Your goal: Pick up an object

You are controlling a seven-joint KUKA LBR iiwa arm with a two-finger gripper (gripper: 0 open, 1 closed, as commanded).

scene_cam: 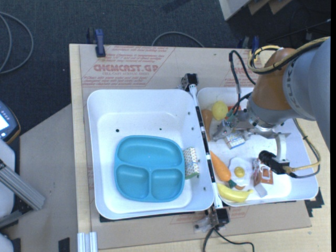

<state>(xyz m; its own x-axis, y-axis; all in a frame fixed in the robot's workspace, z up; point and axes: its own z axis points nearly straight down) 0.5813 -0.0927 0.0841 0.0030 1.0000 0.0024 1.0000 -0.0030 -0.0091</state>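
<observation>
Reaching into the right bin [299, 140]
Gripper [231, 133] sits low near the lemon [220, 109] at the far-left corner; I cannot tell its jaw state. Next: close and lift.

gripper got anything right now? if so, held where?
Cannot tell. The gripper is down in the right bin among small items near the lemon, and the wrist hides its tips.
</observation>
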